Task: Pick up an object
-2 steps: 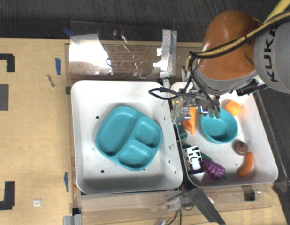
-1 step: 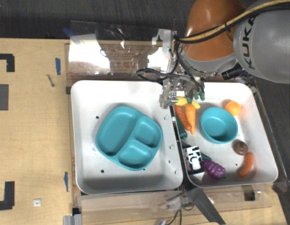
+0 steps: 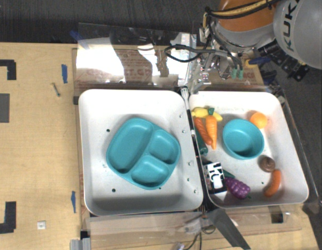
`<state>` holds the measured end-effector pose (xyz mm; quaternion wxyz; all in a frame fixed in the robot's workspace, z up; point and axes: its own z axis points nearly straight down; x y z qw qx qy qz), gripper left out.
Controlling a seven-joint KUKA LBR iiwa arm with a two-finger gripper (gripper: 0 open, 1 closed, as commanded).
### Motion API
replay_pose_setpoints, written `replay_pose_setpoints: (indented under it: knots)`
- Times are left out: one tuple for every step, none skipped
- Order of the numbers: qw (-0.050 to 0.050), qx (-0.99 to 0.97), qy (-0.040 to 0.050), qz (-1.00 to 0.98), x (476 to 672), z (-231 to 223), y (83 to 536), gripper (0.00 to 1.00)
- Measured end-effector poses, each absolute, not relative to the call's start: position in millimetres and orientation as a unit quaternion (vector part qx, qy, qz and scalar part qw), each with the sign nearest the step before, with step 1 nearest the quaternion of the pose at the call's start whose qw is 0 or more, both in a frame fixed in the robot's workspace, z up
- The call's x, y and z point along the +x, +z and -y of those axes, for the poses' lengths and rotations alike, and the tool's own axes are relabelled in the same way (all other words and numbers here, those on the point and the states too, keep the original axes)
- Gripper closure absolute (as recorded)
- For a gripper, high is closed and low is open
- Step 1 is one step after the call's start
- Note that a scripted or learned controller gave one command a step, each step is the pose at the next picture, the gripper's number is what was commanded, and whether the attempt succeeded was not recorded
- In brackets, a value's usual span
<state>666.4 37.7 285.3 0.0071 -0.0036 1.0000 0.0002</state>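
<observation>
Your arm (image 3: 286,9) comes into the camera view at the top right corner, its grey casing with the KUKA lettering lying furthest right and the orange band (image 3: 249,1) sitting just left of it. Yellow and black cables loop across the orange section. Below the band the wrist points down and to the left, ending in the end effector (image 3: 215,69), a cluster of metal parts and wiring. You cannot read how its tips stand from here

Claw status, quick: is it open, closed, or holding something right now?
Claw: cannot be told; it sits above the right bin's far edge, with nothing seen held.
</observation>
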Motion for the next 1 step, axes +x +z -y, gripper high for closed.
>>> replay_pose_setpoints:
  knots:
    - [0.002, -0.025, 0.0011, -1.000, 630.4, -78.2, 250.1, 1.00]
